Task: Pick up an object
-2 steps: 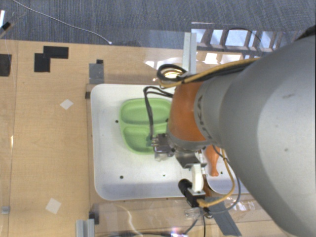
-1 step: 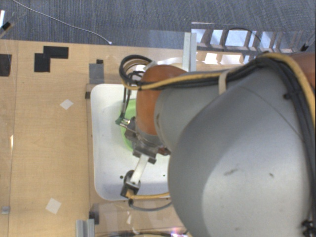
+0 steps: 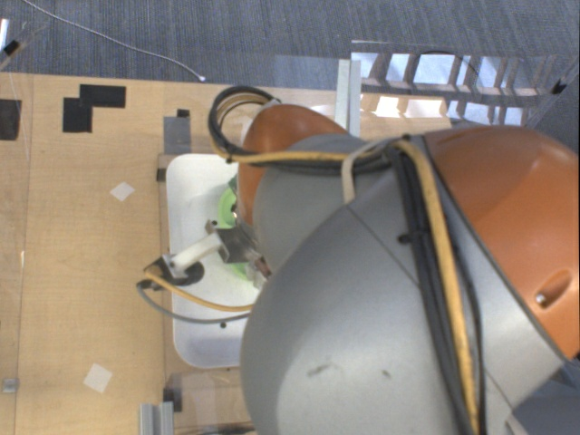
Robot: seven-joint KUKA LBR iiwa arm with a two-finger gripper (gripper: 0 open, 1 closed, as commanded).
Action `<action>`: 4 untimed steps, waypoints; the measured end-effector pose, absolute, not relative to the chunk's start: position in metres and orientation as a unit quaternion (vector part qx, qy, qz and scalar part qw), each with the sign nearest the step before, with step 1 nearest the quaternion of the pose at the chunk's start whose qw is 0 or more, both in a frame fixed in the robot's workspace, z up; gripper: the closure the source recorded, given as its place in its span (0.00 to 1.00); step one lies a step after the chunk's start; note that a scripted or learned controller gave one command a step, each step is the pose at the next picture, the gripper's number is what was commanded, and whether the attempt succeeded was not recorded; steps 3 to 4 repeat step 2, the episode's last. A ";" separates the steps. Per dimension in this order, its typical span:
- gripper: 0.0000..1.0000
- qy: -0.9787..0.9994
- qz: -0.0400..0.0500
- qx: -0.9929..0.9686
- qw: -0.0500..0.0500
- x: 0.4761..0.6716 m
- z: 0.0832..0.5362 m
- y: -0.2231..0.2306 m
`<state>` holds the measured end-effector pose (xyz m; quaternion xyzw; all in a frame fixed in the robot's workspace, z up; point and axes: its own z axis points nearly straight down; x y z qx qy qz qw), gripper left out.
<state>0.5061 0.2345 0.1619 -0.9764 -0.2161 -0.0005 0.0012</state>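
The grey arm with its orange band [image 3: 272,139] reaches over the white bin [image 3: 195,188] and hides most of it. My gripper [image 3: 237,246] hangs low over the bin's middle, seen as a dark metal block at the arm's edge. A bright green object [image 3: 227,208] peeks out just beside and under the gripper, partly covered by the arm. Whether the gripper touches the green object cannot be made out.
A white cylinder [image 3: 190,257] with black and yellow cables [image 3: 181,297] juts from the gripper to the left over the bin's rim. The wooden bench [image 3: 82,243] lies left of the bin. A metal frame [image 3: 435,80] stands at the back right.
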 end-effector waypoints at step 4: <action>1.00 -0.304 0.000 -0.953 0.000 0.490 0.246 0.235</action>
